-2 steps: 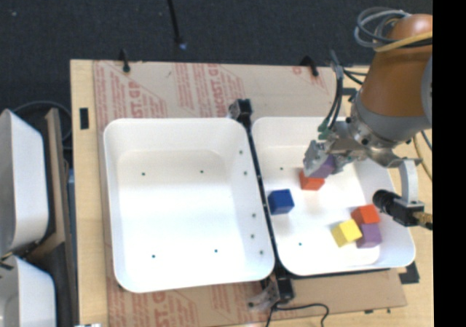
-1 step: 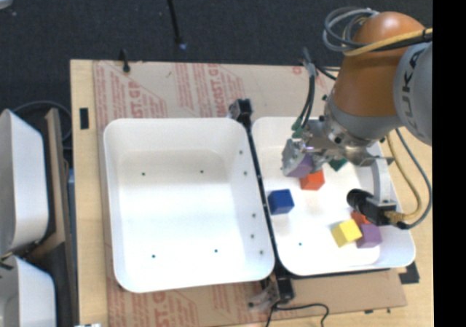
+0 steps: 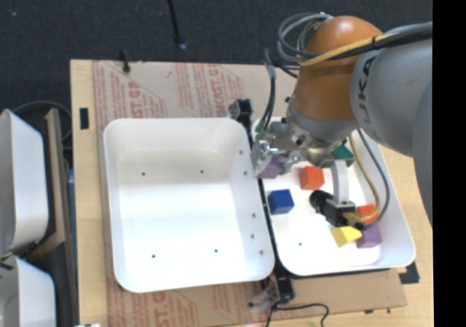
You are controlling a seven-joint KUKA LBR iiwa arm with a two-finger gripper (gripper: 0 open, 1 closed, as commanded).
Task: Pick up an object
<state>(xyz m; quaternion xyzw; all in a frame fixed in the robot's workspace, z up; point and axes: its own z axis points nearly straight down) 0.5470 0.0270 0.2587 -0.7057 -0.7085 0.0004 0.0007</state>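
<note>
The claw [image 3: 271, 152] is hanging low over the upper left corner of the right bin [image 3: 320, 261], close against the wall it shares with the left bin [image 3: 182, 202]. The wrist is covering it from where I am standing, so I cannot tell whether it is wide or narrow, and I cannot say it is holding anything.

Just below it a purple piece [image 3: 271, 170] is peeking out, lying on the bin floor right beside that wall. I am taking this as the object it is going for. It is looking like a small, hard, light toy block, stiff enough to take a firm squeeze but perhaps smooth enough to slip. Taking it across its two free sides would be my guess, since the wall is crowding one side and could be getting in the way.

Further down the frame a blue cube [image 3: 280, 202] is sitting apart from it. An orange block [image 3: 312, 177] is lying to the right, and a green piece [image 3: 341, 151] is showing beneath the arm [image 3: 393, 92]. A yellow block [image 3: 346, 236] is resting toward the lower right. Both bins are sitting on the brown surface [image 3: 167, 92].
</note>
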